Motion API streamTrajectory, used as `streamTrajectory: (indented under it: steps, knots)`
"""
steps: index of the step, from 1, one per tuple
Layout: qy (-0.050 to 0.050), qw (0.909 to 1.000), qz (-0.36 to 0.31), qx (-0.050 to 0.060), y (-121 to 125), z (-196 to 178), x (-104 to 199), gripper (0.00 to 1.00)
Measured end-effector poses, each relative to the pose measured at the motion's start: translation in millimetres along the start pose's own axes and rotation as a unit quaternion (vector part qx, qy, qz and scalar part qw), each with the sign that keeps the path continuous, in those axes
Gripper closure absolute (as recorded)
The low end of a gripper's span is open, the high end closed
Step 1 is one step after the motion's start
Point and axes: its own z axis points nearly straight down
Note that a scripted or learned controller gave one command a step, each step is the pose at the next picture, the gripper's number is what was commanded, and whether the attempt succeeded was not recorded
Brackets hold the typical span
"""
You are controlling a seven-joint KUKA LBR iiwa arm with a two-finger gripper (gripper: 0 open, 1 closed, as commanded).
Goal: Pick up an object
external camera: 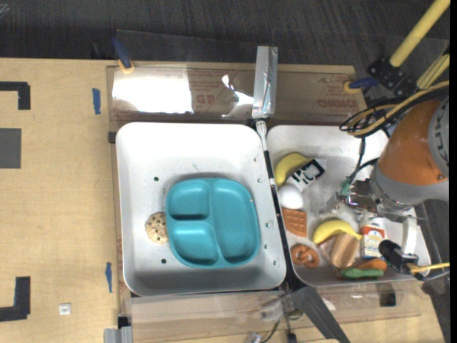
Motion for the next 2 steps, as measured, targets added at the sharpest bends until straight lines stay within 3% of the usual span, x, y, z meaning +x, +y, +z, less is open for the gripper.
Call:
streamTrajectory:
  steps: [1,2]
  knots:
    - [0.000,0.9916,-0.129,-0.001,96,7,-30,0.00]
    - [0.000,0.9932,-0.116,0.000,12,-1,-47,0.00]
